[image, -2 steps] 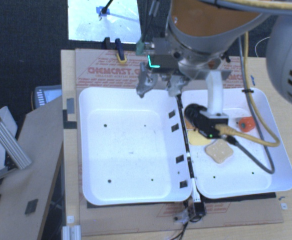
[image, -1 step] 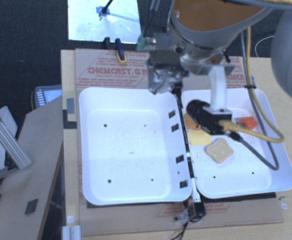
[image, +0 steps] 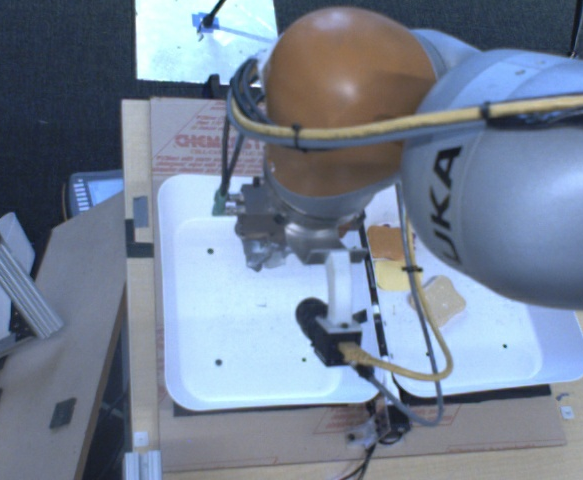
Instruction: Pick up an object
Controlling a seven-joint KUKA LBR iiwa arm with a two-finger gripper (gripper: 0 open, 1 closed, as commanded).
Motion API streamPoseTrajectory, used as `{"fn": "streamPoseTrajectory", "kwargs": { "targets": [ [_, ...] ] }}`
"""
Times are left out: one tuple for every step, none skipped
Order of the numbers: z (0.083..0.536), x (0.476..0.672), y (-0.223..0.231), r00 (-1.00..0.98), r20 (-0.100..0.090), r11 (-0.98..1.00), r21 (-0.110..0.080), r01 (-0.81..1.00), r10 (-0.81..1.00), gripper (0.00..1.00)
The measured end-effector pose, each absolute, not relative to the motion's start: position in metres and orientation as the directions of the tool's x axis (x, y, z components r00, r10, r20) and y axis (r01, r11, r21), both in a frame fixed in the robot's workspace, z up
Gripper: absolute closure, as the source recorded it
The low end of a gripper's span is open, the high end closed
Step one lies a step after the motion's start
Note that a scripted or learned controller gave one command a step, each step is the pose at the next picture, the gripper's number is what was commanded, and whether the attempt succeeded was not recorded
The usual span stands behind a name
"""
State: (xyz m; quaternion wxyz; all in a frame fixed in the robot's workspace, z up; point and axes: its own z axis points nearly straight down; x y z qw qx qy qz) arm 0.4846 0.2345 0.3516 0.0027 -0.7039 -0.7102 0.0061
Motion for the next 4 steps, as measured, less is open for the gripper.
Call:
{"fn": "streamPoseTrajectory", "kwargs": {
  "targets": [
    [0.147, 0.483, 0.233, 0.000, -0.007, 0.000, -0.015, 1.000, 1.000, 1.00],
    [0.081, 0.493, 0.234, 0.000, 0.000, 0.000, 0.000, 1.000, 1.000, 1.00],
    [0.252, 0.489, 0.236, -0.005, 0.009, 0.004, 0.016, 1.000, 1.000, 1.00],
    [0.264, 0.519, 0.234, -0.001, 0.002, 0.001, 0.005, 1.000, 1.000, 1.00]
  ]
}}
